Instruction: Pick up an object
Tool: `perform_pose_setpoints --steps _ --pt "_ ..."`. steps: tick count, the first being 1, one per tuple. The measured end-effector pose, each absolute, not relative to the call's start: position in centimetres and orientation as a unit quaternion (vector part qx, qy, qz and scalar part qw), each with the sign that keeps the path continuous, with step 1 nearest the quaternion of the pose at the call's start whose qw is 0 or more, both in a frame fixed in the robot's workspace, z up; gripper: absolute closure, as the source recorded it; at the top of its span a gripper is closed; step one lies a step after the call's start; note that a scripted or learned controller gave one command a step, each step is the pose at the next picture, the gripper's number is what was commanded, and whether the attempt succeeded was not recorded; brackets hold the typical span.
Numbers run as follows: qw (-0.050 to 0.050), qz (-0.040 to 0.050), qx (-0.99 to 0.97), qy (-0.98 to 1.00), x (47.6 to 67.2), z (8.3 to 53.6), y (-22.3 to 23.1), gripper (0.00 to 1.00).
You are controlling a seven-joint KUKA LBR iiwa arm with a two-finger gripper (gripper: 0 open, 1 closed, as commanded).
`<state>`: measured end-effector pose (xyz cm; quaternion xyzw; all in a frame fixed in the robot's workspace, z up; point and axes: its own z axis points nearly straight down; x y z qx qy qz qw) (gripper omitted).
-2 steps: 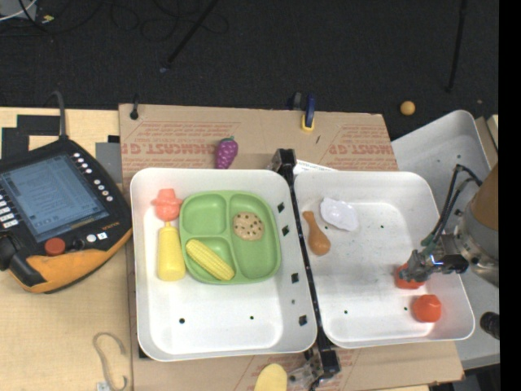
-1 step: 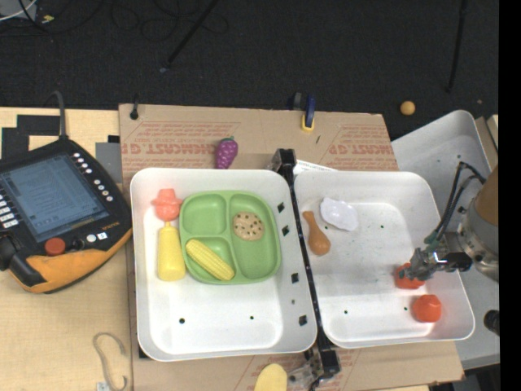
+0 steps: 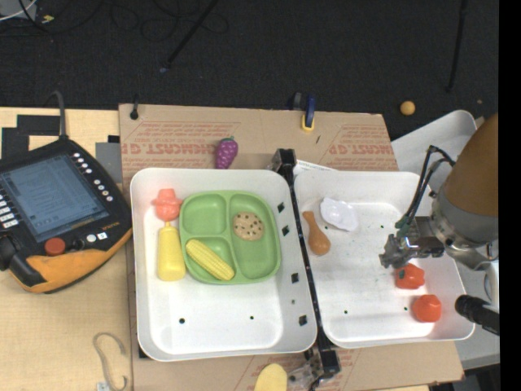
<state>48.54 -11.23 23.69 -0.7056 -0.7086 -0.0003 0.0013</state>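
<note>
The arm (image 3: 470,206) is a thick grey cylinder with a broad orange band (image 3: 482,165) above the wrist. Thin dark cables (image 3: 423,182) loop along its left side. The gripper (image 3: 396,255) looks dark metal, though details are blurred.

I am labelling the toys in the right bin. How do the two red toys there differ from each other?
The upper red toy lies right beside the gripper; the lower red toy lies apart from it, nearer the bin's front rim. The upper one shows a dark bit on top; the lower one looks plain and rounder. Both are small, red-orange and rest on the bin floor.
</note>
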Motion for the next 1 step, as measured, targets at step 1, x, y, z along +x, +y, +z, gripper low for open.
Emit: perform_pose_setpoints --steps 1 --pt "0.002 0.0003 -0.706 -0.708 50.77 22.31 -6.24 1.0"
